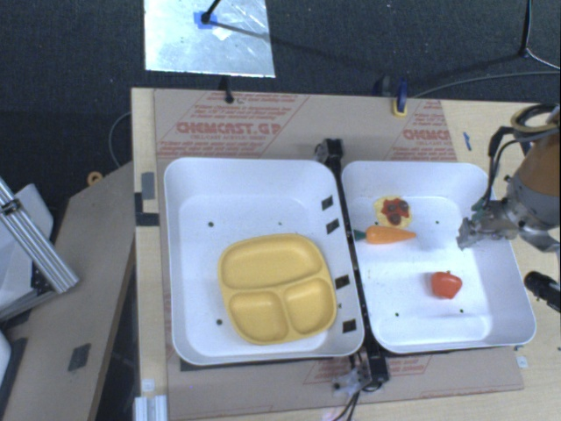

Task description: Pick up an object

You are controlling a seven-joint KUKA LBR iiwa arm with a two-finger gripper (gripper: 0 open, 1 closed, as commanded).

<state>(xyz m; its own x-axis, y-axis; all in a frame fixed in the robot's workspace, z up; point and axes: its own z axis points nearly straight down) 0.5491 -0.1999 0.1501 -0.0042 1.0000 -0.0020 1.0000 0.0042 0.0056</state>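
The red pepper (446, 284) lies in the right bin (473, 336), toward its right side, well clear of the carrot (388, 234) and the small round pizza (394, 209) nearer the divider. The gripper (479, 231) hangs over the bin's right wall, just above and to the right of the pepper; whether its jaws stand wide or narrow cannot be told from this slant. The pepper is rounded and likely to roll or squirt sideways if the jaws close off-centre. Its closeness to the wall is a second risk: a descent too far right could catch the rim. The yellow divided plate (276, 286) in the left bin (197, 235) is out of the way.
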